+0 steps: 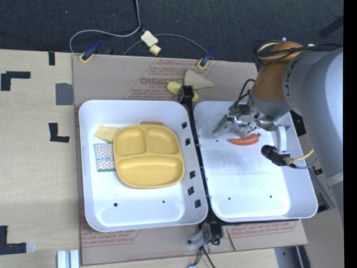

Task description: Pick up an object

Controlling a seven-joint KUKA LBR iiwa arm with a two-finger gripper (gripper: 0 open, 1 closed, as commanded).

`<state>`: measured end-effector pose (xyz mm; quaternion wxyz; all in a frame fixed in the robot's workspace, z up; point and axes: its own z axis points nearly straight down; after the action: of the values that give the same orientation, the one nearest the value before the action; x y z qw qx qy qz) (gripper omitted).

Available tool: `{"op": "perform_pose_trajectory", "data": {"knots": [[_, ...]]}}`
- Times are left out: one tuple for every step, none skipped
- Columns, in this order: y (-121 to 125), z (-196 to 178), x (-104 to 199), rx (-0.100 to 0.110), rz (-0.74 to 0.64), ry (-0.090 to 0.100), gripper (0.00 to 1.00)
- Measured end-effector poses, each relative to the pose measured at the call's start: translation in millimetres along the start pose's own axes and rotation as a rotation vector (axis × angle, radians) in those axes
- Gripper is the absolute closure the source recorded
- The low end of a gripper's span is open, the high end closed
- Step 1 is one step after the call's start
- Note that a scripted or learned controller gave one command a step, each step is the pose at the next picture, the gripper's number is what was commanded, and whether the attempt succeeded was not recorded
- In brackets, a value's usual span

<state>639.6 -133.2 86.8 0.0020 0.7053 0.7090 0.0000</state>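
Carrot point(243, 140) flat in rt bin point(251, 200), long axis left-right (slight tilt)

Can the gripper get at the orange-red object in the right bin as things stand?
Probably yes: the gripper hangs low in the right bin, just beside the orange-red object, with nothing lying between them.

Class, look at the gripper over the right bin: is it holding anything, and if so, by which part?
It cannot be told. The gripper sits low in the right bin, just above an orange-red object, but nothing is visibly between its fingers.
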Motion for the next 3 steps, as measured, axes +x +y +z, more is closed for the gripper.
{"op": "perform_pose_trajectory", "data": {"knots": [[-18.8,-0.7,-6.6,-0.005,0.004,-0.001,0.0],[-18.1,-10.7,-6.5,-0.005,0.003,-0.001,1.0],[-74.4,-1.0,-29.6,-0.006,0.008,0.002,1.0]]}}
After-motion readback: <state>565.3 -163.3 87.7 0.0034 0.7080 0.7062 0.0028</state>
